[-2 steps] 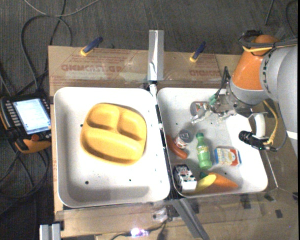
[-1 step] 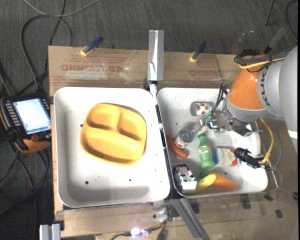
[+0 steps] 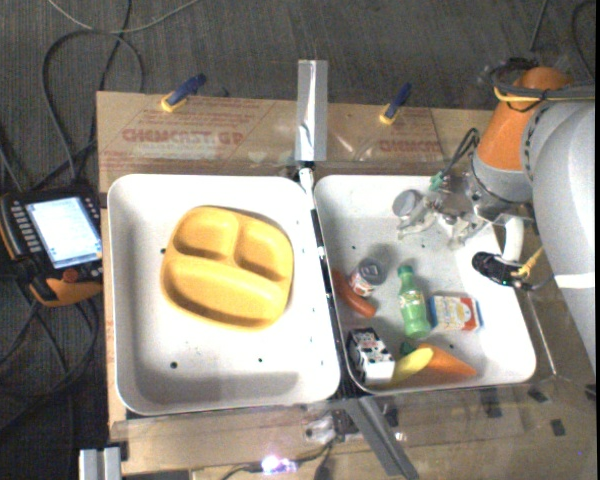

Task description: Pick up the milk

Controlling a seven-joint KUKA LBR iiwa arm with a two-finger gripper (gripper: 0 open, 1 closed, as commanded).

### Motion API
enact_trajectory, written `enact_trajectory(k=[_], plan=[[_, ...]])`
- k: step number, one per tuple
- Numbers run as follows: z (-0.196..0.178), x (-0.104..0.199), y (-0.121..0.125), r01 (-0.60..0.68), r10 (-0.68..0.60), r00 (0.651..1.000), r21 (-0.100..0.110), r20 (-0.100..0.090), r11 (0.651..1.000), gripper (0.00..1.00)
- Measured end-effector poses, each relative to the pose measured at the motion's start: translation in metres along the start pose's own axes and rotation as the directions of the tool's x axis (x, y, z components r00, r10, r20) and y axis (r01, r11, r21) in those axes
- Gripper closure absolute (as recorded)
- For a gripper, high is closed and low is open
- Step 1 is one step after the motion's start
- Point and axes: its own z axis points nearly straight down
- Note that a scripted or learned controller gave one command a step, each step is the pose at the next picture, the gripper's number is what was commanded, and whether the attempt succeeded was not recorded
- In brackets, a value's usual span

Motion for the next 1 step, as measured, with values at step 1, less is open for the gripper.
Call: enact_trajectory(k=[1], plan=[[0.0031,0.0382,-0.0787,0.045,-0.044,0.999,-0.034,0.013,0.998,0.0]])
